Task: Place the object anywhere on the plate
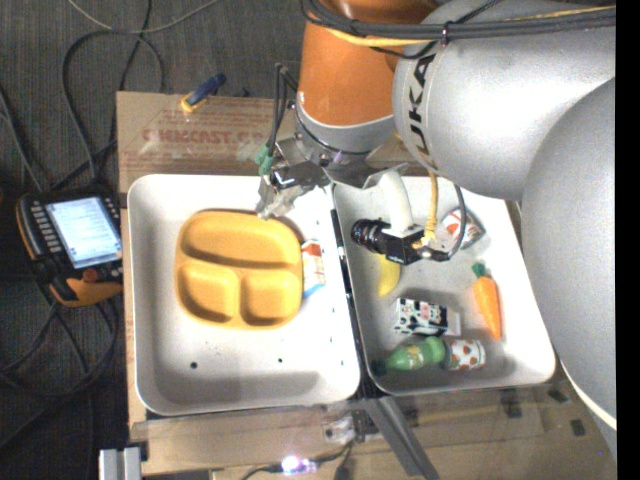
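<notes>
The gripper [272, 200] hangs over the left bin [160, 368], right at the upper right corner of the yellow plate [240, 268]; whether it is open or closed cannot be told from this angle, and nothing can be made out in it. The plate has three compartments and lies in the middle of the left bin. A small carton [314, 266] with red and white print lies in the same bin, touching the plate's right edge and just beside the wall between the two bins. The right bin [530, 363] holds a banana [388, 276], a carrot [487, 304] near its right wall, a black and white cow-print carton [422, 315], a green bottle [416, 354] and a small can [464, 354] side by side near the bottom. A handheld controller [72, 233] with a lit screen sits left of the bins.
</notes>
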Robot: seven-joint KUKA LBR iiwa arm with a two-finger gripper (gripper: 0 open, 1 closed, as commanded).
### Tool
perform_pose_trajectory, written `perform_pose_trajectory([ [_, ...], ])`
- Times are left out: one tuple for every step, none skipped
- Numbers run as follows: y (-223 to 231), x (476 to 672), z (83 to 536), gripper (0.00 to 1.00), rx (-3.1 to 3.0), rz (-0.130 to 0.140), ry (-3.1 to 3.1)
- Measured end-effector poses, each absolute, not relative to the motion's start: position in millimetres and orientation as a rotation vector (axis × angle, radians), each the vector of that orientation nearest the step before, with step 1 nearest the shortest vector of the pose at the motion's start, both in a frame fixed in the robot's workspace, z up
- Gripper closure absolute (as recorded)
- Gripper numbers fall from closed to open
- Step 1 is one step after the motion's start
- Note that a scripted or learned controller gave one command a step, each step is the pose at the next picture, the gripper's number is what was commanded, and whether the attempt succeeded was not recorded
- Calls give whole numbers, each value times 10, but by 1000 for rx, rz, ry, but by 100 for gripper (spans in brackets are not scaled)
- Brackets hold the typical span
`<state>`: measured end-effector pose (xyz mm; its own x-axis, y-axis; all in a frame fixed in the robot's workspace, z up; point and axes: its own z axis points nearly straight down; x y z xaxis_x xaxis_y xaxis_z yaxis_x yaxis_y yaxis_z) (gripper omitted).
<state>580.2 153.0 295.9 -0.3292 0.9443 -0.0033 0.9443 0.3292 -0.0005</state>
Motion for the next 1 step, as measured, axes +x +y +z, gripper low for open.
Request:
perform_pose_trajectory([
  [1960,6200,2684,100,1895,-5,2507],
])
